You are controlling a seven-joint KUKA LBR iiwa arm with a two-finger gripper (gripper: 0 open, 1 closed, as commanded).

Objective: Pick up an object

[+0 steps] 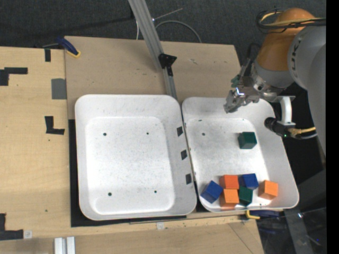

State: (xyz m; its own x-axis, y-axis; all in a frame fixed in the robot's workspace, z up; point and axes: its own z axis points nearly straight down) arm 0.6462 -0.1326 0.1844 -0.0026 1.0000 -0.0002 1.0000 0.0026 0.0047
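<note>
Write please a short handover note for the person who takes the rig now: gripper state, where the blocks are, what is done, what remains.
Gripper: over the far edge of the right bin, nothing between its fingers that I can see.
Blocks: a lone dark green block mid-bin; a cluster at the near edge, with a blue block and an orange block at its ends.
Left bin: no blocks.
Done: no pick yet.
Left: descend, grasp one block, lift.

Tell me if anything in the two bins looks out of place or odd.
Nothing looks spilled or damaged. One dark green block sits alone mid right bin, apart from the blocks clustered at its near edge. The gripper hovers near that bin's far rim.
</note>
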